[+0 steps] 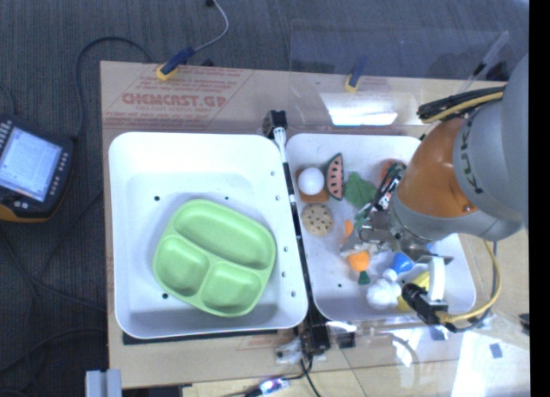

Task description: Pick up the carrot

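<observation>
Gripper sits low in the right bin, metal fingertip area visible just left of the orange wrist band; how far it is spread I cannot tell from this slant, and nothing is clearly seen clamped in it. Carrot: small orange piece just below the gripper tip, lying on the bin floor near the middle, a thin orange sliver also just left of the tip. Whether the tip touches the carrot can't be told.

Around it in the same bin: blue piece just right of the carrot, white round lump below it with a small dark green bit beside, yellow item near the lower right. Up from the gripper: green leafy piece, watermelon slice, white ball at the upper left, cookie with dark chips below the ball. Red-orange item near the upper right, partly hidden by the arm.

Arm enters from the right, grey body with orange band covering the bin's right side.

Left bin holds a green divided plate, three compartments, tilted. Bins sit touching side by side on a cardboard-topped bench. A handheld pendant lies on the floor at far left.
</observation>
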`<state>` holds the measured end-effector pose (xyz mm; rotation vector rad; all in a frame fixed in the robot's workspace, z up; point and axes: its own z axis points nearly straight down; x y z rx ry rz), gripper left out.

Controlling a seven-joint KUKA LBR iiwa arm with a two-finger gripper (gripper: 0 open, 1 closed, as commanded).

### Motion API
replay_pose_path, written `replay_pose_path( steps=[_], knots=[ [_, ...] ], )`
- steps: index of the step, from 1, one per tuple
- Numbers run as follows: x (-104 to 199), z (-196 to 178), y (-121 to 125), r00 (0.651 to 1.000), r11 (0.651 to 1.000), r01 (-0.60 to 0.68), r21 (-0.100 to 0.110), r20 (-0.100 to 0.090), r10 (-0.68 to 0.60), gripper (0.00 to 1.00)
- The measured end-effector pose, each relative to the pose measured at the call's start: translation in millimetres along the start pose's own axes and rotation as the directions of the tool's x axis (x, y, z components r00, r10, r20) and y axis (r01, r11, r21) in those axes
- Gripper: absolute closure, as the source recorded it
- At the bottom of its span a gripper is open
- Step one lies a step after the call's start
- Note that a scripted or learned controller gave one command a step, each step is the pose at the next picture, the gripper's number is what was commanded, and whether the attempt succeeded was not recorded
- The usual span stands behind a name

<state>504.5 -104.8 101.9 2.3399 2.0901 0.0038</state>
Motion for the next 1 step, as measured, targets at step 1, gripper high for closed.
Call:
replay_pose_path(
  steps=[1],
  knots=[
    [62.2, -81.8, -17.1, 0.975, 0.975, -0.223, 0.008, 0.001, 0.223, 1.00]
  ],
)
